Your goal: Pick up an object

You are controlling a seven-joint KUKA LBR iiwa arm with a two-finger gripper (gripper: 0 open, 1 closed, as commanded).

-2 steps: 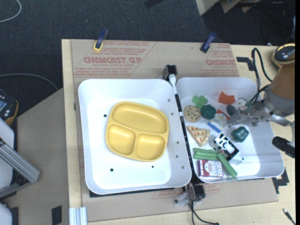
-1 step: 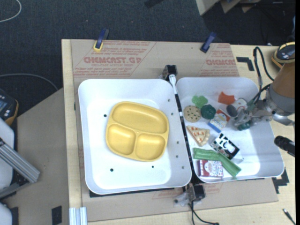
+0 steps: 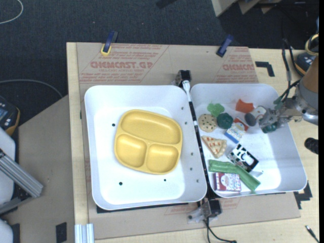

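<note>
- At the right bin's (image 3: pixel 288 135) far right edge, the claw (image 3: pixel 268 121) hangs low; whether it is clenched cannot be told.
- A grey object (image 3: pixel 251 119) lies just beside it, partly blurred.
- The arm (image 3: pixel 310 92) is cut off at the picture's right.

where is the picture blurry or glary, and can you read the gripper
Camera view: even soft light, mild glare on the yellow tray and white bin rims; the gripper is small and smeared near the right edge; small toys there look soft.
</note>
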